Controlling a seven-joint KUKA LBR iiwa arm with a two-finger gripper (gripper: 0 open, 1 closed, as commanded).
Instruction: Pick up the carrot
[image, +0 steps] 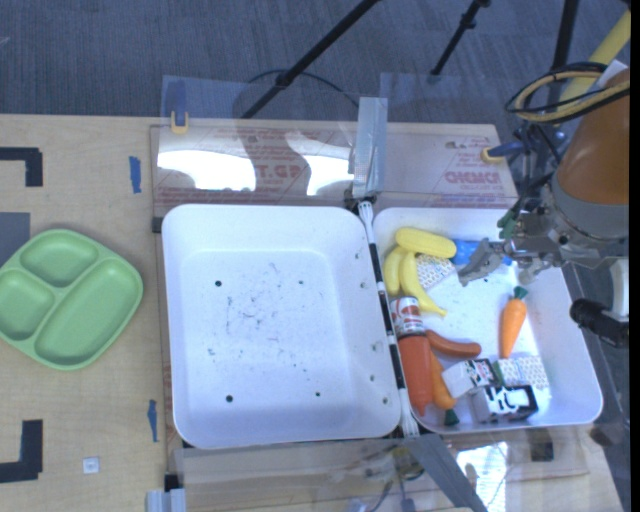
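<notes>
At the near end of the right bin (585, 400), small packets crowd a bottle (412, 345). Behind them the carrot (512, 323) lies free on bare floor, leaf end away, so it looks reachable from above. Beyond, bananas (410, 265). The gripper (492, 258) hangs past the carrot, fingers apart, holding nothing.

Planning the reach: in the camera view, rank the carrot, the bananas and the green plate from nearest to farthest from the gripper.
1. Bananas, just left of the gripper.
2. Carrot, below it toward the right bin's front.
3. Green plate, far left on the bench.
</notes>
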